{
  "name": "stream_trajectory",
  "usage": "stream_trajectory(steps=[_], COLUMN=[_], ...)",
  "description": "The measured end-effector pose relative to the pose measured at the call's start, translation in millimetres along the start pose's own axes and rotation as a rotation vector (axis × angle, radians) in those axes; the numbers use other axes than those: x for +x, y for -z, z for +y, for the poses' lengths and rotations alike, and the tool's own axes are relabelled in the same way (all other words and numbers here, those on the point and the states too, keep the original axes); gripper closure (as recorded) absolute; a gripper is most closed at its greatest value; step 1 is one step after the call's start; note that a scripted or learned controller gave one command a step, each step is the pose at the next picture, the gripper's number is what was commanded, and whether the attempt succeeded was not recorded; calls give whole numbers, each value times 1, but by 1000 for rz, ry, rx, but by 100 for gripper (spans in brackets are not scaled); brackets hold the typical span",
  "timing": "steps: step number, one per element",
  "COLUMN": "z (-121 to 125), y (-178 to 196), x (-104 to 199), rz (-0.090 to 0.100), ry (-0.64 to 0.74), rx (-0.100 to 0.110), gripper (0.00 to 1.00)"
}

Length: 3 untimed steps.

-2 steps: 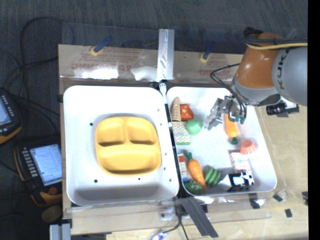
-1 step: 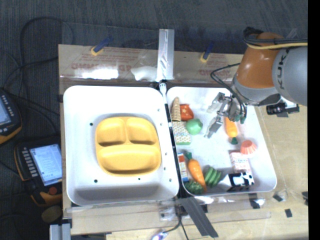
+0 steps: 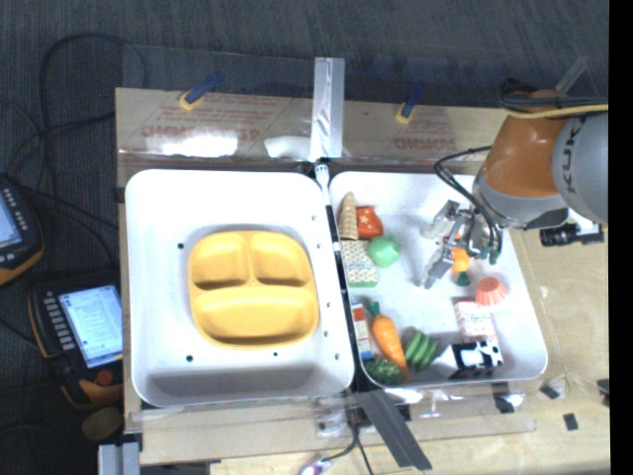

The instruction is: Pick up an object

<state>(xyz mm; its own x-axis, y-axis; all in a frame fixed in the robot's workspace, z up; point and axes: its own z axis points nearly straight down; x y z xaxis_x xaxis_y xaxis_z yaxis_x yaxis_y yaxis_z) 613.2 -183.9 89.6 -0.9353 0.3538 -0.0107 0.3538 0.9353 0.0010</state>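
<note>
I see my metal tool (image 3: pixel 450 255) clenched on a small orange piece (image 3: pixel 459 259), at 3 o'clock from the glossy green ball (image 3: pixel 385 252).

Floor (image 3: pixel 198 8): dark grey carpet, fine ribbed weave, seen along the top and left. Black cable (image 3: pixel 59 77): looped on the carpet at upper left. Bench (image 3: pixel 574 364): pale wood surface, seen at right and along the far edge. Clear plastic sheet (image 3: pixel 218 127): laid over the far edge, glare noted. Blue and yellow clamps (image 3: pixel 198 91): two, set at the far edge. Handheld control pendant (image 3: pixel 84 330): lit screen, lying at lower left. Second device (image 3: pixel 15 231): partly cut off at the left edge. Light: even, overhead.
</note>
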Motion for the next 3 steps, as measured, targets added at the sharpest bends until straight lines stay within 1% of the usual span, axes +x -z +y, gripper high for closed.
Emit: stream_trajectory(steps=[1, 2, 3], z=[1, 53, 24], y=[12, 119, 3], x=[-2, 8, 74], rz=[-8, 6, -4], ry=[1, 34, 240], rx=[-1, -1, -1], gripper=[100, 100, 100])
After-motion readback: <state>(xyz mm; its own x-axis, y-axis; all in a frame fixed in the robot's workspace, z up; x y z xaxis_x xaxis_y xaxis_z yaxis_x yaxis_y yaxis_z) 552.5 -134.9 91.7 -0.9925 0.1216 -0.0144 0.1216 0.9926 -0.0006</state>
